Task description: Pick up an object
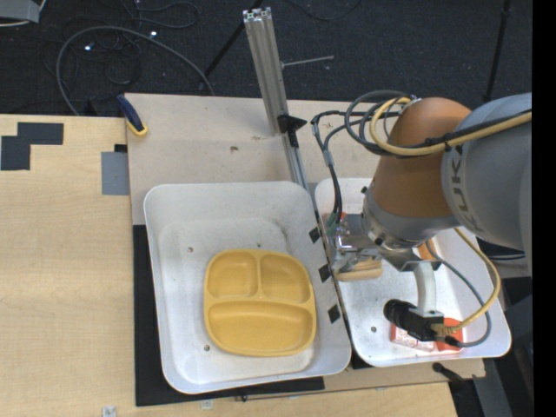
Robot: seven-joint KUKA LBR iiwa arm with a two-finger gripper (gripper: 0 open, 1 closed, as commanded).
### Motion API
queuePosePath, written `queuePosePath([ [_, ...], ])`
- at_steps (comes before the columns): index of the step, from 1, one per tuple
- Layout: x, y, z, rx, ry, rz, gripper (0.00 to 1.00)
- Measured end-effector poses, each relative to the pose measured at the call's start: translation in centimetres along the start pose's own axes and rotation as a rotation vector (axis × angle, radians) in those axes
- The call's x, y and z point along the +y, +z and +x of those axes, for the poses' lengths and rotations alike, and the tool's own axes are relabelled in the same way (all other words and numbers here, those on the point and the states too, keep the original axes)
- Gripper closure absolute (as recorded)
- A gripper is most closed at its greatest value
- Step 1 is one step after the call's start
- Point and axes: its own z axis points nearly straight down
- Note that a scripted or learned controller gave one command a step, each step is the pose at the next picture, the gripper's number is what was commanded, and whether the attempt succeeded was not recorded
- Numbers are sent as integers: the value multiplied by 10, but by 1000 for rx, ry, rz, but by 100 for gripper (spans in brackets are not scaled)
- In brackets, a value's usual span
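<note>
A yellow divided plate (259,302) lies flat in the left bin (174,233). My gripper (346,248) hangs low over the left side of the right bin (486,341), close to the wall between the two bins. A small tan block (360,270) sits directly under it, touching or nearly touching; I cannot tell whether it is gripped. A flat red and white object (424,342) lies near the right bin's front edge, partly covered by the robot's own hardware. The arm's grey and orange body hides most of the right bin.
An upright aluminium post (268,68) stands behind the bins. A small blue and yellow item (133,116) lies on the bench at the back left. Black cables trail across the floor behind the bench.
</note>
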Motion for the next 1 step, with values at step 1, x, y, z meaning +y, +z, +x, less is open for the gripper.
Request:
queuePosePath([
  [1,8,-7,59,1,-2,0,100],
])
